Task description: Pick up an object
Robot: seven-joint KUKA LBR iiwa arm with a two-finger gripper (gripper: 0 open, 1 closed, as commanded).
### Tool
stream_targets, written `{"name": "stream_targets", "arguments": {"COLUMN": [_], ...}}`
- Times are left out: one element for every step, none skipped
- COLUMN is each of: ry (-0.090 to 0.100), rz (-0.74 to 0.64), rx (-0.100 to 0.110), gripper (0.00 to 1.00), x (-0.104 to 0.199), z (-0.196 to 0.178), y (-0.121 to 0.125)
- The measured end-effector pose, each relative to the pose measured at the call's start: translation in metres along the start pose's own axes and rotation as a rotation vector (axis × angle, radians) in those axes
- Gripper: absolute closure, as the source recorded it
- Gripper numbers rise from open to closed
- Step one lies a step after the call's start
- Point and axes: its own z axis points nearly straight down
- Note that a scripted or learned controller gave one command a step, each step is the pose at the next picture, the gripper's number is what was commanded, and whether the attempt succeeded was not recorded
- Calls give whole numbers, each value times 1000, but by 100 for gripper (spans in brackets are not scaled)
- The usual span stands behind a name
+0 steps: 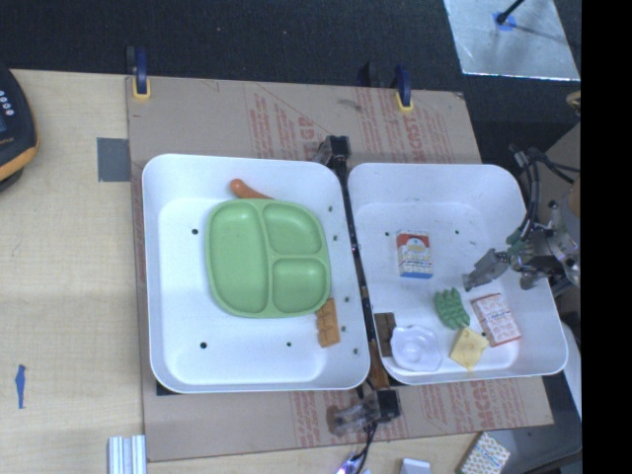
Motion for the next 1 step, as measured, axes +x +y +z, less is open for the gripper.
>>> {"name": "stream_targets", "arguments": {"ry": [4], "rz": [-4], "rx": [10], "gripper": [0], "x": [30], "z": [113], "y": [11]}}
